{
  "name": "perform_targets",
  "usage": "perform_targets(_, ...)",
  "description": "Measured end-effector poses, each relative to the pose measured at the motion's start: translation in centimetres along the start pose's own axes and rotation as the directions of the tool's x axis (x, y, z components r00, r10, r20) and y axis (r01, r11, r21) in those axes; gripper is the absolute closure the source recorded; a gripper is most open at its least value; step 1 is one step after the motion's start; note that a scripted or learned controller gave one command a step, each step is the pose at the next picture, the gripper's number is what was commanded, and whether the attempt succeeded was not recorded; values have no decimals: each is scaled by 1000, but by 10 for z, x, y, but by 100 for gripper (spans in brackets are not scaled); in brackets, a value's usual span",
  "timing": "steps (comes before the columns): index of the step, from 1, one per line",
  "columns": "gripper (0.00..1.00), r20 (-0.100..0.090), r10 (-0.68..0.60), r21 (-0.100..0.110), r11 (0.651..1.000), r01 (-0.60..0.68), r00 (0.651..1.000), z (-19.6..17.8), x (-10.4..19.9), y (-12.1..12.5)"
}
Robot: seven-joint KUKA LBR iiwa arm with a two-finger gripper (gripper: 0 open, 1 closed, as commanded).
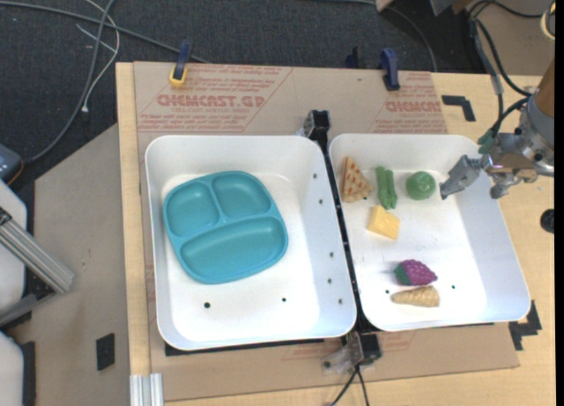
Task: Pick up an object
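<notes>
From my remote station I see the gripper (pixel 483 182) hovering at the right bin's (pixel 493 254) upper right edge, fingers spread wide and holding nothing. A green ball (pixel 421 185) sits just left of it, near a green pod (pixel 386 188), waffle wedge (pixel 354 180) and cheese (pixel 383 222).

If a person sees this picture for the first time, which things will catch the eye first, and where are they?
The teal plate, with its compartments, lies alone in the left bin. The right bin holds small toy foods: a waffle, a green pod, a green ball, cheese, grapes and a cone. The gripper hangs open at that bin's upper right edge.
</notes>
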State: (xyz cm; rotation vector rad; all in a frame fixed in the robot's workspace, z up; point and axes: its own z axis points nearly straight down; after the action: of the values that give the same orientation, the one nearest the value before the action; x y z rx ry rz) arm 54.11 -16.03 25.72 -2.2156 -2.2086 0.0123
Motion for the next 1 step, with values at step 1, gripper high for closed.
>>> perform_targets(1,0,3,-3,-14,1000,3,1000,-7,1,2)
